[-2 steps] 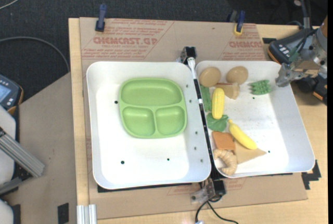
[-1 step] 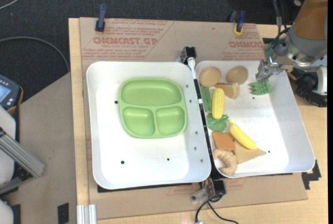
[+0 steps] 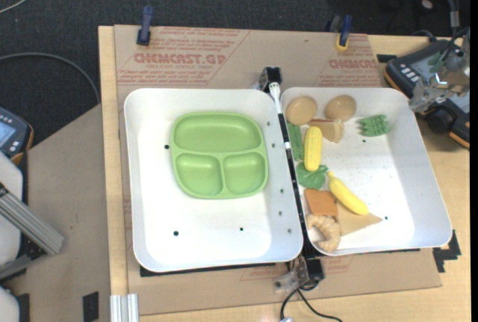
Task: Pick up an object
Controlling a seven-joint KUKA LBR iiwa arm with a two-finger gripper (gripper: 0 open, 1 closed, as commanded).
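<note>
The right white bin [image 3: 418, 163] holds several toy foods, crowded along its left wall. Two tan round pieces [image 3: 302, 110] [image 3: 340, 107] lie at the far end, with a small green leafy piece [image 3: 373, 125] to their right. A yellow corn cob [image 3: 313, 147] rests on green leaves [image 3: 314, 178]. Nearer the front lie a yellow banana [image 3: 348, 196], an orange block [image 3: 321, 202], a tan wedge [image 3: 364, 223] and a curled tan shrimp-like piece [image 3: 326, 231]. The left white bin [image 3: 149, 223] holds a green divided plate [image 3: 220, 155].
Both bins sit on a cardboard sheet [image 3: 187, 55] held by two blue clamps [image 3: 144, 16] [image 3: 343, 32]. A dark handheld controller [image 3: 429, 78] lies off the right bin's far right corner. Cables and a grey device [image 3: 11, 135] sit at the left.
</note>
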